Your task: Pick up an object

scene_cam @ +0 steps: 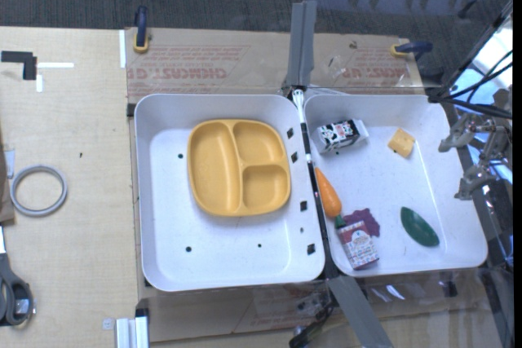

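Red packet (359, 239), one of the pickable objects, lies flat near the front of the right bin (383, 179), close to its left wall, printed side up with a dark purple patch at its far end. Green leaf-shaped piece (419, 226) sits to its right, apart from it, near the right wall. Orange carrot (328, 193) lies just beyond the packet, along the left wall, its green end close to the packet. Further back, a yellow block (400, 143) and a black-and-white box (340, 134) sit apart from each other near the far wall. Left bin (163, 240) holds a yellow divided plate (240, 167), upright, three compartments, in the far half. On the bench (73, 240) left of the bins: scissors (12, 297) near the front, a grey tape ring (37, 190) beyond them. Two clamps (141, 28) at the far edge of the cardboard sheet (204, 61). Cannot tell whether the gripper is released, clenched or grasping anything; every object rests on a bin floor.
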`<move>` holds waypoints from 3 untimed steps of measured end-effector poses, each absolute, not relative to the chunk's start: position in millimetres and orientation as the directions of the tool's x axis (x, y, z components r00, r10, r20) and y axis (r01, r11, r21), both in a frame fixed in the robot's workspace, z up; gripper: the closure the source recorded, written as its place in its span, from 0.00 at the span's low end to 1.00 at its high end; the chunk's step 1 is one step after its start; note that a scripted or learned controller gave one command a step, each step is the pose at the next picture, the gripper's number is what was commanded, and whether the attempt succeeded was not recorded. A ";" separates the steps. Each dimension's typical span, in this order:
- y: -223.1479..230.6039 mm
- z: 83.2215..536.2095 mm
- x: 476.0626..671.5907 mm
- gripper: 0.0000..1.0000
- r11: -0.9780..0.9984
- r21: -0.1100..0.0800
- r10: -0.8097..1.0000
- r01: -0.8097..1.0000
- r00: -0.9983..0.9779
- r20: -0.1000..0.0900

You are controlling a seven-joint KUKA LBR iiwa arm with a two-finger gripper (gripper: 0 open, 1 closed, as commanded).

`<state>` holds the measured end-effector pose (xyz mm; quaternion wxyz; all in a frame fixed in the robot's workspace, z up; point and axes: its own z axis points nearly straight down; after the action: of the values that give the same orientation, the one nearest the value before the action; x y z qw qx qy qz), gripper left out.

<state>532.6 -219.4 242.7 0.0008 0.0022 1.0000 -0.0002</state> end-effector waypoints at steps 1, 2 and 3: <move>-203.1 166.1 554.2 0.00 0.972 0.000 0.236 0.236 -0.972 -0.002; -191.5 119.8 562.1 0.00 0.729 -0.001 0.685 0.685 -0.729 -0.001; -222.6 133.6 477.8 0.00 0.700 0.000 0.714 0.714 -0.700 -0.001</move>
<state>477.8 -222.6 133.6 0.0003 0.3872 0.9220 -0.0003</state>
